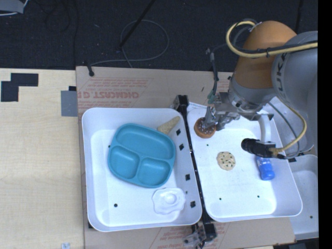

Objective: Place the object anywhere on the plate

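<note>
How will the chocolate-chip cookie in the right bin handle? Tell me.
The cookie lies flat, so it probably won't roll or tip. It looks thin, likely light and hard to pinch from above. It's probably a stiff toy, though that can't be confirmed.

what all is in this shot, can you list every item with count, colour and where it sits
plate: 1, blue with three compartments, middle of the left bin
wedge-shaped piece: 1, tan, left bin, at the plate's upper right edge
fried egg toy: 1, white, left bin, below the plate near the front wall
doughnut-like round: 1, brown, right bin, upper left corner, right under the tool
cookie: 1, beige with dark chips, middle of the right bin
small bottle-like item: 1, blue, right bin, right side
bins: 2, white, side by side on the cardboard sheet
cardboard sheet: 1, brown, under the bins
bench: 1, light wood, left side
arm: 1, grey with orange band, from the right
tool: 1, dark grey, above the doughnut-like round
</note>
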Controlling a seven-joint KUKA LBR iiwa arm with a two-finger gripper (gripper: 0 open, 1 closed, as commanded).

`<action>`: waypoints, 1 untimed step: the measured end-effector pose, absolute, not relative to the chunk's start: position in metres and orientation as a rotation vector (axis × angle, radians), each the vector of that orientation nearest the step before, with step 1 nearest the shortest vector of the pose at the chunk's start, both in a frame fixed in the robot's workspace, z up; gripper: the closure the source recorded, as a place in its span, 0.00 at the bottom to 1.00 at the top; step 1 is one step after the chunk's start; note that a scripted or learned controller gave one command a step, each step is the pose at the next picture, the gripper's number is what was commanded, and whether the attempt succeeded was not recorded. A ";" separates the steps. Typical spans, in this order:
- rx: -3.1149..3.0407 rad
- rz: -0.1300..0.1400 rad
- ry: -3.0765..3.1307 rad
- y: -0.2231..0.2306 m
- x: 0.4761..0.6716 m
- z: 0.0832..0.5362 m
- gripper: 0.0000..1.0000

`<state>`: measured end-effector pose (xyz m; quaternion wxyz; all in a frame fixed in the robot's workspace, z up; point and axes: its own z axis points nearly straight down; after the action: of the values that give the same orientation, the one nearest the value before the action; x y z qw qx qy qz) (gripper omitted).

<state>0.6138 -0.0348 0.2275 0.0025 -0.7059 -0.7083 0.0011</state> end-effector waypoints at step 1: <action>-2.214 0.005 -2.222 0.009 0.602 0.221 1.00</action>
<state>0.6022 0.0088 0.2214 0.0026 -0.7059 -0.7083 0.0016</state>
